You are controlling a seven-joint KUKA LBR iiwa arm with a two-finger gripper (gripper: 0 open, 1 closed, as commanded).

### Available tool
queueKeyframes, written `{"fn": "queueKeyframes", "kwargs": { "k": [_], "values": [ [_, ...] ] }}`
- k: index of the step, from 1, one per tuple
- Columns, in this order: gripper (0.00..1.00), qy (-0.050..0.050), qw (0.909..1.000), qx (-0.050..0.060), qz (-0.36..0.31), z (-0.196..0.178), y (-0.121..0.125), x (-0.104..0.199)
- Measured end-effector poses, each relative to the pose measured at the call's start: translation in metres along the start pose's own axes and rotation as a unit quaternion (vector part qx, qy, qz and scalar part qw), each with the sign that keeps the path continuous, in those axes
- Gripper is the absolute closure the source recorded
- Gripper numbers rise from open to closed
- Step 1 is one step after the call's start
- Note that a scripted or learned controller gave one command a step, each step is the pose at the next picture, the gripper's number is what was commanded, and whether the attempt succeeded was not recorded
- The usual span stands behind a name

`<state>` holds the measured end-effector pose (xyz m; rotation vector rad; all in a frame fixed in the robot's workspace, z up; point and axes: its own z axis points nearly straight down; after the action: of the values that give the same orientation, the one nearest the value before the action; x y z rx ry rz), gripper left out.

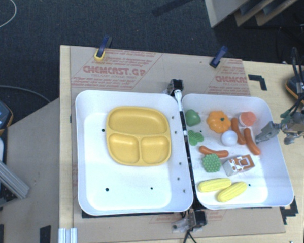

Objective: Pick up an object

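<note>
Nearest the camera, at the near edge of the right white bin (278, 193), two yellow plastic corn cobs lie side by side: a paler smooth one (214, 185) and a ridged one (231, 191), almost touching.

Just beyond them: a bumpy green broccoli-like lump (211, 162), with a small white-and-brown box-shaped toy (238, 164) to its right. A short orange sausage-shaped piece (213, 151) lies just behind the lump.

Farther back in the same bin: a green leafy piece (195, 138) near the dividing wall, a rounder green pepper-shaped piece (192, 117) behind it. An orange pumpkin with a green stem (218, 122) sits mid-bin. A small white ball (229, 138) rests to its right and nearer the camera. Two long orange carrot-like sticks (244, 136) lie close together beside the ball. A round red-and-white piece (247, 118) sits at their far end.

Grey two-finger gripper (267, 133) hangs at the right side of this bin, just right of the sticks, near the bin's right wall. Its fingers look slightly parted, nothing between them. No toy is lifted; all lie on the bin floor.

Left white bin (87, 191) holds a yellow plastic divided plate (138, 135), three compartments, set toward the far half.

Both bins sit on a brown cardboard sheet (144, 67) printed with red lettering. A yellow-tipped clamp (101, 49) and a blue clamp (218, 56) grip its far edge.
</note>
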<state>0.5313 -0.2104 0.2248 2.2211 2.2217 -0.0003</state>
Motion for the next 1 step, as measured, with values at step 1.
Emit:
{"fn": "queueKeyframes", "kwargs": {
  "k": [1],
  "values": [
    [0.00, 0.003, 1.0000, 0.006, 0.000, 0.0873, -0.0552, 0.0366]
  ]
}}
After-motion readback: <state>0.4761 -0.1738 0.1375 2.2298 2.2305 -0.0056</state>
